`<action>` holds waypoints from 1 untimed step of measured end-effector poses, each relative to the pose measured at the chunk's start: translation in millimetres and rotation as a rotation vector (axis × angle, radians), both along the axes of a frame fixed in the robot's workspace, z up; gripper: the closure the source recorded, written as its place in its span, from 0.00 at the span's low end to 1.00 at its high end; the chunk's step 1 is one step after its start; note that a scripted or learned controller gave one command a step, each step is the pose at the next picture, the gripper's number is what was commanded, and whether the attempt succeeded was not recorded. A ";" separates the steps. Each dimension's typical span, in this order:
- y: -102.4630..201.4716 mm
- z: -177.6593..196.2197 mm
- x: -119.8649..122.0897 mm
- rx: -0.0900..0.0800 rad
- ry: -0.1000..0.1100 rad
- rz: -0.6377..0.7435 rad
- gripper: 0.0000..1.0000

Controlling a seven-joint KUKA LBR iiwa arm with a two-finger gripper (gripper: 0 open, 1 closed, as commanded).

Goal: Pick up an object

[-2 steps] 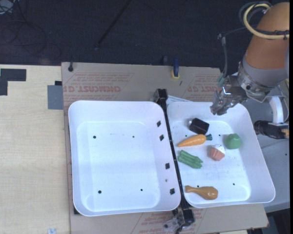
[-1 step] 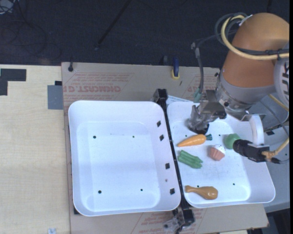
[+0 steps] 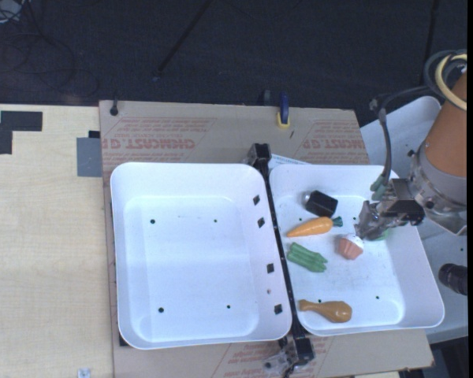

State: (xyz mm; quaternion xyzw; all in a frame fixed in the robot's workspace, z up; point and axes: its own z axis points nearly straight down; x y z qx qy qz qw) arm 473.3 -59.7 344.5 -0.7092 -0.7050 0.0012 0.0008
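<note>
My gripper [image 3: 370,225] hangs over the right bin [image 3: 410,305], reaching in from the right. Just below and to the left of its tip lies a small pink and white object [image 3: 349,247]; whether the two touch cannot be made out. An orange carrot [image 3: 310,227] lies to the left of the gripper. A black block [image 3: 321,203] sits behind the carrot. A green ridged piece [image 3: 307,257] lies in the bin's middle, and a brown drumstick-shaped piece [image 3: 326,310] rests near the front wall.
The left bin [image 3: 134,211] stands beside the right one, with black clips [image 3: 270,268] along the shared rim. Both bins rest on a cardboard sheet [image 3: 181,136]. The arm's orange band [image 3: 451,132] rises at the right.
</note>
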 end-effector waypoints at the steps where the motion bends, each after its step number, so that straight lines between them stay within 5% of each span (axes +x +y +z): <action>1: 113.7 65.5 80.3 0.003 -0.011 0.018 1.00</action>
